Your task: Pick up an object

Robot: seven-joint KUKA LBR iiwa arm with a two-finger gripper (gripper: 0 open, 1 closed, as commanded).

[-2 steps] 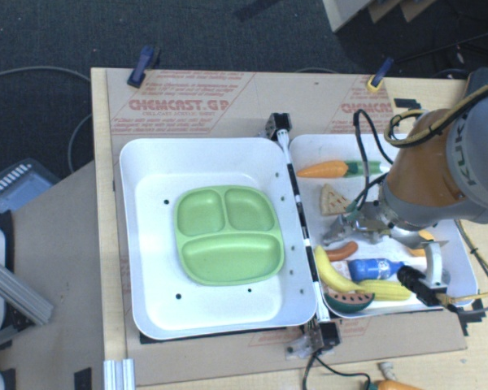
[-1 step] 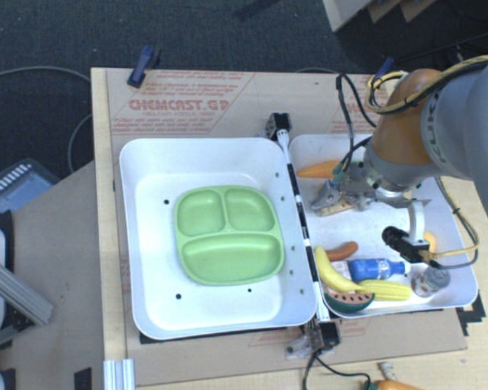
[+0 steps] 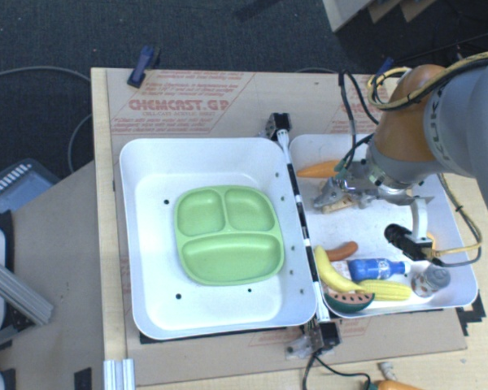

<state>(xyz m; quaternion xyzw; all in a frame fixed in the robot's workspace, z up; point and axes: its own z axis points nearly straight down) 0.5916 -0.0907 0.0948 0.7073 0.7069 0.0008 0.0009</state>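
the pincer [image 3: 332, 195] hangs low in the upper left of the right bin [image 3: 464, 287], just below the orange carrot [image 3: 315, 169]. apart or together, i cannot tell. i judge this is the grasping step; next it must close firmly and lift.

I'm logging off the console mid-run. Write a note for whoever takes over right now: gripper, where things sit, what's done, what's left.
Gripper: low in the right bin, at its far left part, just below the carrot. No object visibly held.
Right bin, near end: banana, sausage, blue bottle, corn cob, watermelon slice.
Left bin: green divided plate.
Done: nothing lifted yet.
Left: grasp one object and lift it; the carrot looks nearest.
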